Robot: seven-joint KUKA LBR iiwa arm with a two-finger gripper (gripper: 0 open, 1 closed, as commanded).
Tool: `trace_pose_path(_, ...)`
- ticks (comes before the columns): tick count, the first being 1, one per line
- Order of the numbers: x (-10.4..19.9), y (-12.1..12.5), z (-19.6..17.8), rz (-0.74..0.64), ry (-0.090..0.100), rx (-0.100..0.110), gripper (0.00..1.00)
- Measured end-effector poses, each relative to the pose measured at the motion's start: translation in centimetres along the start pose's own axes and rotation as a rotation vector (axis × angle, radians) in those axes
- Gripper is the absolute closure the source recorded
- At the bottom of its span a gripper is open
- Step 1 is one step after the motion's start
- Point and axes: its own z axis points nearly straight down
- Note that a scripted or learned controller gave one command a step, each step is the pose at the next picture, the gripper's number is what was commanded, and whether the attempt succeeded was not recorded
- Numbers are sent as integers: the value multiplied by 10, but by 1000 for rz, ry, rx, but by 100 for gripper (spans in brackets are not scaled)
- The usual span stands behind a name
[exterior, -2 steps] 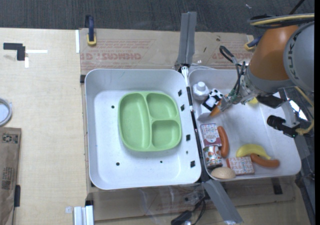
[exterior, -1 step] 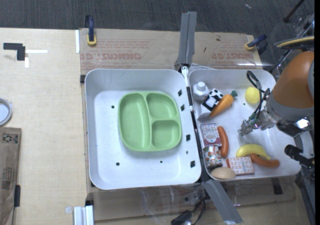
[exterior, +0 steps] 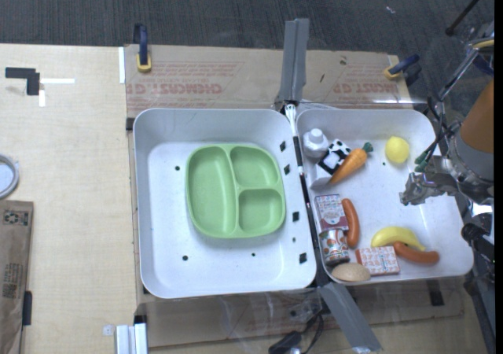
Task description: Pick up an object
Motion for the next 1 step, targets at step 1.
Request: trace_pose_path(1, 0, 0, 0, 0, 0, 0, 0)
